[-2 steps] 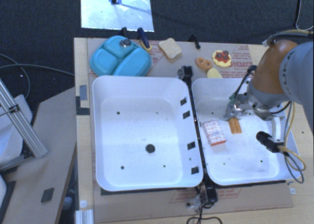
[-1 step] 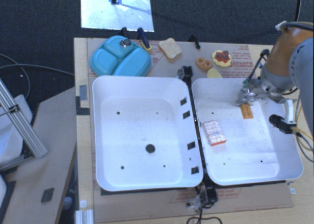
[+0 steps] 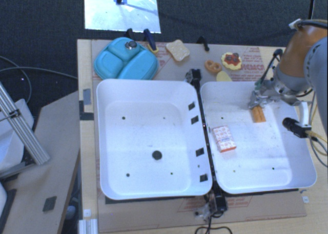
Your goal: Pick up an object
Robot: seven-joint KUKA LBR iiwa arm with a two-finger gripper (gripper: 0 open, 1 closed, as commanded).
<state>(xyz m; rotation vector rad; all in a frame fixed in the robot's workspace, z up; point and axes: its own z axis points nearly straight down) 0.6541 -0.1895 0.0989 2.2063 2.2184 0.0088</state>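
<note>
In the right bin [image 3: 287,174] lie two objects. A small red-and-white patterned box [image 3: 224,139] sits near the bin's left side. An orange stick-shaped piece [image 3: 259,114] rests toward the back right. My gripper [image 3: 255,102] is low over the bin, right at the far end of the orange piece, and the grey arm with its orange band [image 3: 302,48] reaches in from the right. Whether the gripper touches the orange piece is unclear. A small dark round object [image 3: 157,154] lies in the left bin [image 3: 110,125].
Behind the bins on the bench are a blue divided plate [image 3: 125,60], a toast slice [image 3: 178,50], a pretzel [image 3: 212,66], a small tart [image 3: 231,60] and a pale yellow piece [image 3: 223,77]. A black part [image 3: 293,125] sticks out over the right bin's rim.
</note>
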